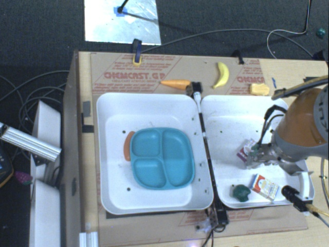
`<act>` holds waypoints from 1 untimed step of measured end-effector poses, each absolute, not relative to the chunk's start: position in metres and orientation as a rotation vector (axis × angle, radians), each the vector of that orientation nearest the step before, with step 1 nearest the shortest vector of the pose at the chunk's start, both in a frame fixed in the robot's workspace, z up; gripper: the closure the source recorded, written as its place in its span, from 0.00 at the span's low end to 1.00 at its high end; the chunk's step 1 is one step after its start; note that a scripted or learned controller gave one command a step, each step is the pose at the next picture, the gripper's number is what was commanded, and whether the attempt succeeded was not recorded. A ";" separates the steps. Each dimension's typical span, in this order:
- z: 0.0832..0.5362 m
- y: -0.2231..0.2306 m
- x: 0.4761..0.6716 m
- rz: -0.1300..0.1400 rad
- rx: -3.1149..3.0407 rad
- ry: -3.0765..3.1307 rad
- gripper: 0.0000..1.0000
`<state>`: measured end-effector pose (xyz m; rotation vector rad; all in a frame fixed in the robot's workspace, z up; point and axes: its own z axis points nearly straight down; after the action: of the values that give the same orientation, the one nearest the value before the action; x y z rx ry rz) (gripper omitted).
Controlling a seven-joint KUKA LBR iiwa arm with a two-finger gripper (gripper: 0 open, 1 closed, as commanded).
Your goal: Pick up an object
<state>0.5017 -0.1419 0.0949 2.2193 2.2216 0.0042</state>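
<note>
Red-white carton point(264, 187) sits nearest, green lump point(240, 191) at its 9 o'clock. Hand point(255, 156) touches silver packet point(248, 151) at 10 o'clock. Can't tell hand's grip state.

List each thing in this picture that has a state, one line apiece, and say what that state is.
Blue divided plate: flat in the left bin, compartments bare.
Hot dog: lying against the plate's left edge.
Silver packet: in the right bin, at the pincer.
Small carton: lying flat.
Green object: resting beside the carton.
Banana: on the cardboard behind the bins.
Carrot: lying on the cardboard.
</note>
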 end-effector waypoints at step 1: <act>0.095 -0.142 0.502 0.004 2.219 2.222 0.00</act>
<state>0.5017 -0.1418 0.0948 2.2191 2.2217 0.0042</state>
